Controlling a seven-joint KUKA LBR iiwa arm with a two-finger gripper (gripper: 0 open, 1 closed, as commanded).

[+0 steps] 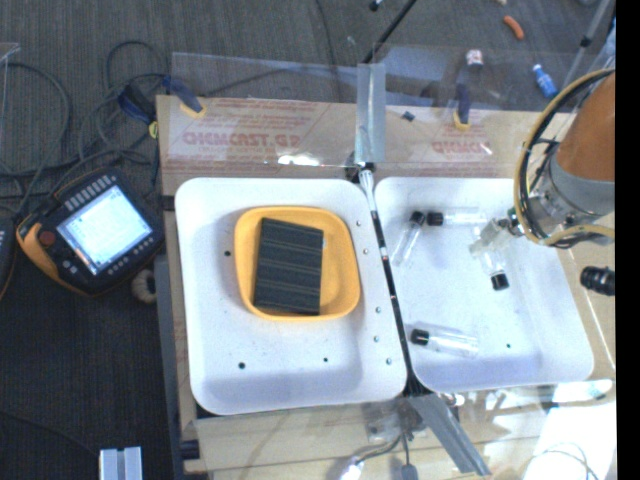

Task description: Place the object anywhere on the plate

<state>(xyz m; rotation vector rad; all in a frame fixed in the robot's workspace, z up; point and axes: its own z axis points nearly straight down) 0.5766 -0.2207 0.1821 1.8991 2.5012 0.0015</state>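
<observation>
Where it lies flat on the yellow plate (346, 268), the object (289, 266) looks dark, rectangular, perhaps ribbed.

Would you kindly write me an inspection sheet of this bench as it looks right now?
Surface: two shallow white bins side by side, left bin and right bin.
Job's things: yellow plate in the left bin; a dark ribbed block lies flat on it.
Clutter: clear vials with black caps in the right bin, one near the front, one at the back, another beside the divider.
End effector: at the right bin's right side; too blurred to describe.
Cables: black leads on the floor at left.
Surroundings: teach pendant with lit screen left of the bench; small bits on the floor behind.
</observation>
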